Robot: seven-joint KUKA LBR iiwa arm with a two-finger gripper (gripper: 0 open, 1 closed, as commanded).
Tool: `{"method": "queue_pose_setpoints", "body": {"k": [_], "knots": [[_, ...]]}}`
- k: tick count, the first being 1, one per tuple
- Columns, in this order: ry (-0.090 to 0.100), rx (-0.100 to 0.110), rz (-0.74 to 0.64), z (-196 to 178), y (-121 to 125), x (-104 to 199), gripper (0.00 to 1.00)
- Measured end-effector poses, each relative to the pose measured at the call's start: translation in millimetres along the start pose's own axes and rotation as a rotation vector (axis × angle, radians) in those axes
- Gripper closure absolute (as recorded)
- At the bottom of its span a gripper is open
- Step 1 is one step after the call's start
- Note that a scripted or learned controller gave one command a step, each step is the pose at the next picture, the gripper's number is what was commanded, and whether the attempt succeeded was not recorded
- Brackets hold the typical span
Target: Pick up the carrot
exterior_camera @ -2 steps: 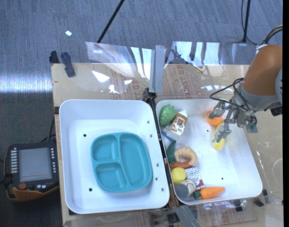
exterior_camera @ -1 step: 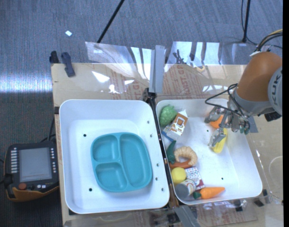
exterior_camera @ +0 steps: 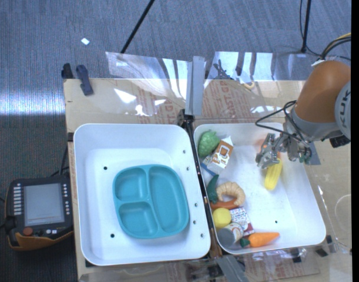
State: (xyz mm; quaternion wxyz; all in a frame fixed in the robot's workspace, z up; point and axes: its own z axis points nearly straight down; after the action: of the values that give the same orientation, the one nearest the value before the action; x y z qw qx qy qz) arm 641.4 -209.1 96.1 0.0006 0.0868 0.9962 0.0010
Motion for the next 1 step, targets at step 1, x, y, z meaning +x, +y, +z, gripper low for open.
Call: {"method": "queue_pose_setpoints", "body": {"k": [1], "knots": [[0.004,0.001,0.159,10.5,-15.9,81.4,1.0]]}}
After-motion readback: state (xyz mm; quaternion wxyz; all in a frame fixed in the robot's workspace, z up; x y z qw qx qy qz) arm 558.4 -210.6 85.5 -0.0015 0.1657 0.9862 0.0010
